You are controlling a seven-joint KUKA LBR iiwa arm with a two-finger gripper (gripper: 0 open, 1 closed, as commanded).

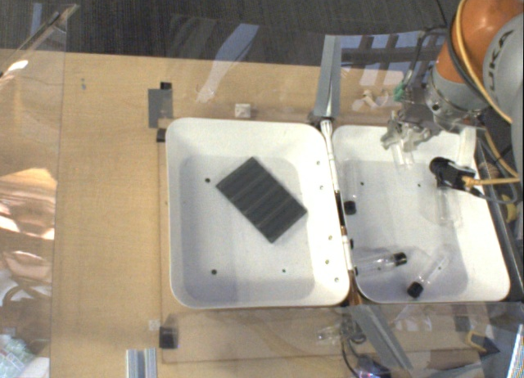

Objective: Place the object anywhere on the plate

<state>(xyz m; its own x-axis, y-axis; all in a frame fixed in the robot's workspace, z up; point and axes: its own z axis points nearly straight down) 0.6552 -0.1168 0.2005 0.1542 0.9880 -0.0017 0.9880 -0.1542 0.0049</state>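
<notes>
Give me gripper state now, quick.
Gripper: over the right bin; open or shut cannot be told, nothing seen between its fingers.

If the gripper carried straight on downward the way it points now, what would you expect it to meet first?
Probably the bare white floor of the right bin near its far edge. The gripper hangs there, with the clear tubes lying nearer the front; depth is hard to judge from this slant.

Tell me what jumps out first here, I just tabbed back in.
The dark ribbed plate lies at a slant in the middle of the left bin. At top right, the arm's orange band stands out above the gripper, over the right bin's far edge. Clear tubes with black caps lie near that bin's front.
</notes>
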